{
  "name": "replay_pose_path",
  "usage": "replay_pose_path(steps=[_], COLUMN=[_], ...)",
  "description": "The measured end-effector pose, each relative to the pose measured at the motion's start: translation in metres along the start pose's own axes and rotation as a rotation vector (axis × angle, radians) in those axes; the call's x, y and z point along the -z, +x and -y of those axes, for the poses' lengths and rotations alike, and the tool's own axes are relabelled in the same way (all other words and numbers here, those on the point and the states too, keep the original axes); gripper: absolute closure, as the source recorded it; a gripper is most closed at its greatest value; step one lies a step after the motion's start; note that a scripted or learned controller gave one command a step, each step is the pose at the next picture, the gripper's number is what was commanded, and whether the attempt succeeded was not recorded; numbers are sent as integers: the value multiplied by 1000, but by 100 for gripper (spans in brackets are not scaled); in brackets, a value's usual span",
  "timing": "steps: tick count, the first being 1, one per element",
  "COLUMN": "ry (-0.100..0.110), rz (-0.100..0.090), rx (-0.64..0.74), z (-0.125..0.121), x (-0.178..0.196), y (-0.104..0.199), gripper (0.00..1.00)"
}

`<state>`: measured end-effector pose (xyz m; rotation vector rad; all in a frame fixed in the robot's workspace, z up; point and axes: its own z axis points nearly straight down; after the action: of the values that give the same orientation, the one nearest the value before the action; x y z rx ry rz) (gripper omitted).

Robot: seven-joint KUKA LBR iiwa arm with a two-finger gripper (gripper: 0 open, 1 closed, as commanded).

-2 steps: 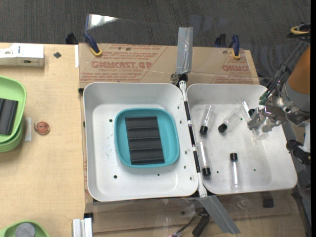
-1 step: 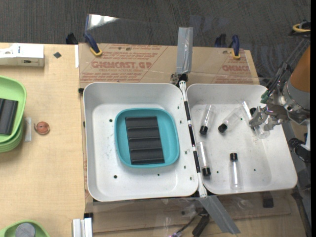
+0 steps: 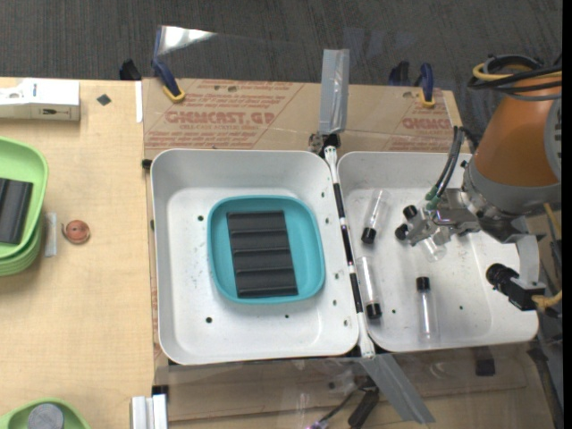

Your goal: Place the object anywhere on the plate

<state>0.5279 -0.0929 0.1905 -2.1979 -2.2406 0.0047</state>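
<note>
A teal plate (image 3: pixel 308 239) with a black ridged insert (image 3: pixel 261 253) lies in the left white bin (image 3: pixel 179 266). Several clear tubes with black caps lie in the right white bin (image 3: pixel 483 320). One tube (image 3: pixel 372 214) is at the upper left and another (image 3: pixel 365 284) rests along the left wall. A third tube (image 3: pixel 424 309) lies near the front. My gripper (image 3: pixel 427 232) is low over the right bin's upper middle, and a clear tube end (image 3: pixel 435 248) shows just under it. Whether it holds anything cannot be made out.
The arm's grey body and orange band (image 3: pixel 523 141) cover the right bin's upper right. A black part (image 3: pixel 508 286) sticks out by the bin's right wall. A green tray (image 3: pixel 18 208) and a small round disc (image 3: pixel 77 231) lie on the bench at left.
</note>
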Motion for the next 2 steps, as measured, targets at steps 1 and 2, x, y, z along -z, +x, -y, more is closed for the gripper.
replay_pose_path(steps=[1,2], ry=[-2,-2], rz=[1,1], rx=[294,294], z=[11,11], x=[8,8], y=[62,61], gripper=[100,0])
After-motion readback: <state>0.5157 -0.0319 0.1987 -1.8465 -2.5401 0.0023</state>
